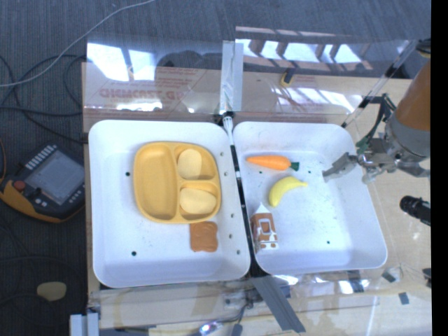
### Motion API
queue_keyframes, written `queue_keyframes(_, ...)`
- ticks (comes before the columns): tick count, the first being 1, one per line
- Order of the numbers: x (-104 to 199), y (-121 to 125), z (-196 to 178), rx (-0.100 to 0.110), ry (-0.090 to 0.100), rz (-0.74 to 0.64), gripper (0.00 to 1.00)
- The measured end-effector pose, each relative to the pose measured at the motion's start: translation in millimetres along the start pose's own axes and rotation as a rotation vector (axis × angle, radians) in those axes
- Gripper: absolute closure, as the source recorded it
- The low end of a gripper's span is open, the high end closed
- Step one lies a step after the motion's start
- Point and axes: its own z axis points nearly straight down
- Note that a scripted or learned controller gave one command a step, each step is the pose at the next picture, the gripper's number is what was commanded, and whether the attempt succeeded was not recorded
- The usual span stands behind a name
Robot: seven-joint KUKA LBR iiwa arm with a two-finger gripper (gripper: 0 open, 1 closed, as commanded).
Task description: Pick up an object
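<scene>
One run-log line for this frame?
gripper over right bin's right side | holding nothing | nearest: banana, carrot | pick not begun

Dark grey ribbed carpet (140, 19) from 9 to 1 o'clock, black cables (42, 68) looping at 10, orange-edged pendant (43, 180) lying at 9, pale wooden bench (308, 89) across centre, clear panels (161, 79) at 12 with window glare, tan blob (51, 290) at 8
</scene>
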Motion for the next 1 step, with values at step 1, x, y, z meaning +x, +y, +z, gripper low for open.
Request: queue_keyframes(1, 33.3, 42.9, 64.2, -0.001, -0.001, -0.267, 0.0)
